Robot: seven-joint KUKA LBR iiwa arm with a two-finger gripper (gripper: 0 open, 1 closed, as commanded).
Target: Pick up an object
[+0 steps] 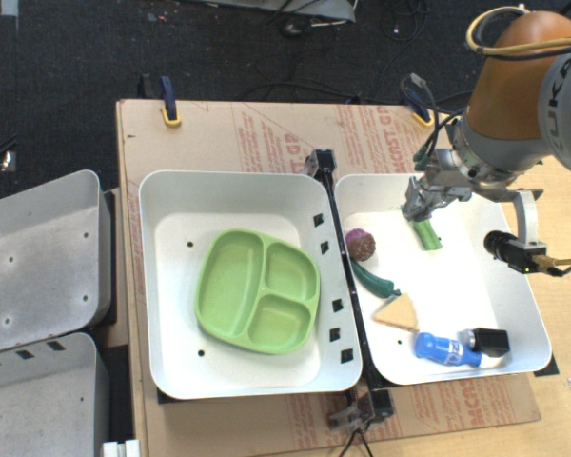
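Judging by its look, the green stick under the hand is a light, stiff toy piece, probably smooth plastic and a little slippery, so the safest hold would be across its narrow width near the middle, where both sides run parallel and it cannot pivot out. It lies in the far part of the right bin, slanting from the hand down toward the near right, a short pale-green bar with a slightly darker far end tucked beneath the hand. The hand sits right over that far end; whether it is apart or clamped on the stick cannot be told from this slanted view, since the metal body hides the tips. Other candidates share the same bin: a purple knobbly ball near the left wall, light and likely soft enough to give a little; a dark green curved pod just beside and nearer than the ball, thin and apt to roll; a tan wedge touching or almost touching the pod's near end, flat and hard to get under; and a blue bottle with a black cap lying on its side along the near edge, round and prone to slipping. The left bin holds a light-green divided plate, broad and awkward to pinch.
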